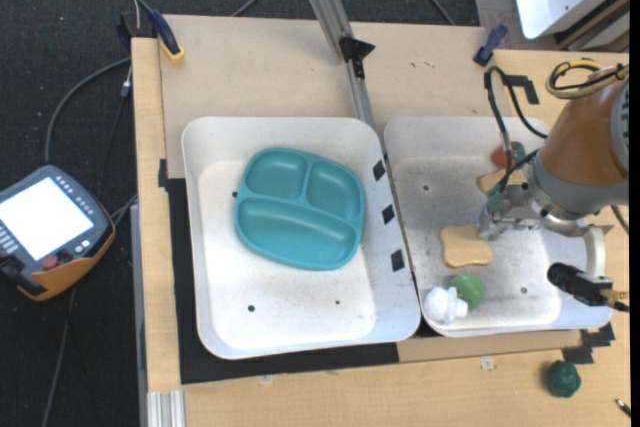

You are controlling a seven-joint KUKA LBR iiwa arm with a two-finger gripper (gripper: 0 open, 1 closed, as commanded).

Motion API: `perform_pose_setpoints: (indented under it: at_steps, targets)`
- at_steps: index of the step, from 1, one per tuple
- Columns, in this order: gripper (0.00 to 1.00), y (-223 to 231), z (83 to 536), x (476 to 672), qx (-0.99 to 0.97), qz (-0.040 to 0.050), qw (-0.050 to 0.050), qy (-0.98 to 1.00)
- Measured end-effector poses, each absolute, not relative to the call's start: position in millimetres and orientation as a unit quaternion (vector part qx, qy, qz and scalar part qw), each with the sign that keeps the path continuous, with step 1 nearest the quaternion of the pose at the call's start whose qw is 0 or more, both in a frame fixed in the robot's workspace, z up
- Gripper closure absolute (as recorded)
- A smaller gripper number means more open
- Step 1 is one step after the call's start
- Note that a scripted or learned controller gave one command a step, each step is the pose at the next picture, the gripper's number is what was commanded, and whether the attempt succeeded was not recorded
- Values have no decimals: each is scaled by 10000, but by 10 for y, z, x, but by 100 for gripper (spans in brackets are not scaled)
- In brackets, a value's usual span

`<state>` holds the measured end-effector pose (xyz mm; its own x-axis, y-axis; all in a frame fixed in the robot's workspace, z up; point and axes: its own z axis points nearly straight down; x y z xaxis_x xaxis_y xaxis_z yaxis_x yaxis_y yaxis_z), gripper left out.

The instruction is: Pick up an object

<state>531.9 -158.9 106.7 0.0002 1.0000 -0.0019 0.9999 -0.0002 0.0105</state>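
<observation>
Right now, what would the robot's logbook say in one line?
pincer: low in right bin | nearest: tan block | teal plate: left bin | hold: unconfirmed

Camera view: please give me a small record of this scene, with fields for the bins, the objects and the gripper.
left bin: holds a teal divided plate
right bin: holds a tan flat piece, a green ball and a white object, the last two close together at the near edge
gripper: low in the right bin, just above the tan flat piece
on bench outside the bins: a dark green object
</observation>
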Motion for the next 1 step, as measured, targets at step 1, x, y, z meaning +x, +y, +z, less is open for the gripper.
perform_pose_setpoints:
  at_steps: [1]
  targets:
    - [100, -1505, 1536, 5328, 7064, 11, 17, 7078]
